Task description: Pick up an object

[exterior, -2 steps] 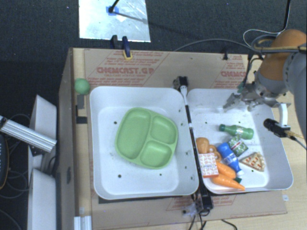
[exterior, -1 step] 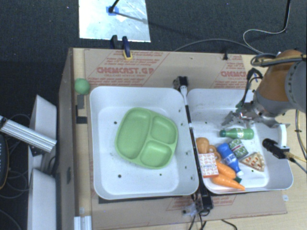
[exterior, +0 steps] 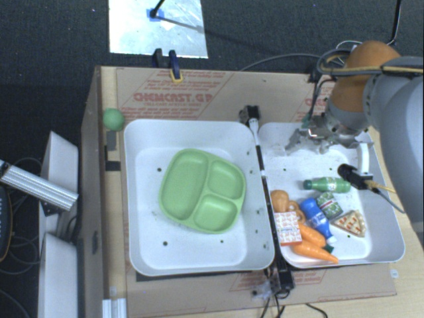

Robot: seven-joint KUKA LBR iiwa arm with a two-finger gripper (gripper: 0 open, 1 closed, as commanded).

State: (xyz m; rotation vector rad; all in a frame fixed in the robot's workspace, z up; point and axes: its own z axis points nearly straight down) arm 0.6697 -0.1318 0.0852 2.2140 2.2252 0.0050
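The end effector (exterior: pixel 310 138) hung over the 12 o'clock end of the right bin (exterior: pixel 387 238), low above bare white floor. From this slanted view, its metal parts blurred into the pale bin, so whether it was spread or pressed together could not be told. Nothing could be seen gripped in it. The grey arm (exterior: pixel 392 105) ran off the frame at 3 o'clock, and its orange band hid part of the wrist.

The things to pick lay well apart from the end effector, crowded toward 6 o'clock in the same bin. A green bottle (exterior: pixel 326 185) lay on its side nearest to it. Below that sat a blue bottle (exterior: pixel 316 218), tilted, with a small green-labelled packet (exterior: pixel 330 206) just beside it at 2 o'clock; the packet's print was too small to read. A pizza slice (exterior: pixel 350 223) lay at 3 o'clock of the blue bottle. Two carrots (exterior: pixel 313 242) overlapped at the 6 o'clock rim, so where one ended was hard to judge. A red-patterned carton (exterior: pixel 287 228) stood against the bin's 9 o'clock wall, partly covering a brown rounded item (exterior: pixel 280 199) of unclear kind.

The left bin (exterior: pixel 142 177) held a green divided plate (exterior: pixel 202 191). A green ball (exterior: pixel 113 118) rested on the table (exterior: pixel 199 95) at that bin's 10 o'clock corner.
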